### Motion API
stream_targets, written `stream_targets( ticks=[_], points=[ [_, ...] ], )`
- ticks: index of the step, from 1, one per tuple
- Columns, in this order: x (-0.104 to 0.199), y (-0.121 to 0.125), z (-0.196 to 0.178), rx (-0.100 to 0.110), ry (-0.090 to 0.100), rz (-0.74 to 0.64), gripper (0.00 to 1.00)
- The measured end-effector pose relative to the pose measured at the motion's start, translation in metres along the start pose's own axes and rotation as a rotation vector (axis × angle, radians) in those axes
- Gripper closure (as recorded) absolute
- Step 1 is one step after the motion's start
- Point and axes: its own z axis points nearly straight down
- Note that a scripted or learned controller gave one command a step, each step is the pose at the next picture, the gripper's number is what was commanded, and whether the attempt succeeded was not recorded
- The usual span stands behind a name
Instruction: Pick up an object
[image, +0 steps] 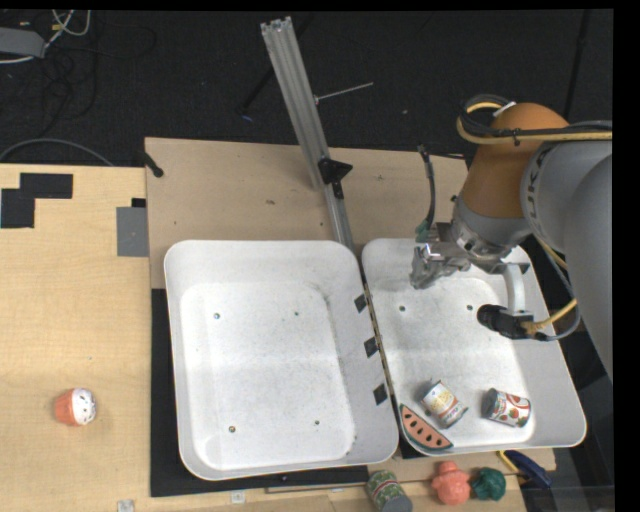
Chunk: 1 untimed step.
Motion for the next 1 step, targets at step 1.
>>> stream_targets(
  ticks=[1],
  points=[
    [0.0009, 0.0021, -0.0635, -0.001, 0.0, -0.004, 1.0]
  ],
)
